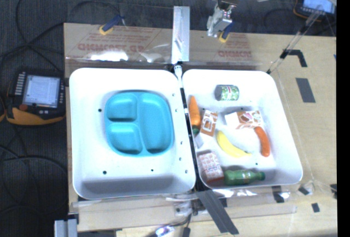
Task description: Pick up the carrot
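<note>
Carrot [193, 111] at right bin's left wall: hard, light, smooth; best grabbed mid-body. Claw [220, 27] high in upper frame, fingers apart, empty.

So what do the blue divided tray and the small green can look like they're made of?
The blue divided tray looks like moulded plastic: uniform colour, rounded compartment edges, soft sheen. The small green can, lying on its side, looks like metal with a printed label, though at this size it could be a plastic toy.

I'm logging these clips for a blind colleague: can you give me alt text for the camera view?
The gripper hangs above the bench behind the bins, holding nothing. The carrot lies along the right bin's left wall, among a can, banana and bottle. The left bin holds a blue tray.
</note>
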`<move>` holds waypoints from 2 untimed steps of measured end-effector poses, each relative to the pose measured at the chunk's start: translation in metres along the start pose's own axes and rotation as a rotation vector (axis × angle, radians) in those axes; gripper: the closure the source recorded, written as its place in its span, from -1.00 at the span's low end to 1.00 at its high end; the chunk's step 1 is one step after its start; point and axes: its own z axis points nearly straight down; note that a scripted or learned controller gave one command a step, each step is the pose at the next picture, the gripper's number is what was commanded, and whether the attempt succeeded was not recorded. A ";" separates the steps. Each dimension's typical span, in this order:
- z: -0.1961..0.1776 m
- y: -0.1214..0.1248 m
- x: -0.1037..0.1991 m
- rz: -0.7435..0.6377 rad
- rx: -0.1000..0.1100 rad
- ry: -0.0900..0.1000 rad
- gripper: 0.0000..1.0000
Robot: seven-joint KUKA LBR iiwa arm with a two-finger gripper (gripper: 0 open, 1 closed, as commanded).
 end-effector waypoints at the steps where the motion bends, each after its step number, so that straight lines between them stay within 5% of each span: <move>1: -0.008 -0.003 0.000 0.000 0.002 -0.004 1.00; 2: -0.016 -0.005 -0.001 -0.001 0.004 -0.008 1.00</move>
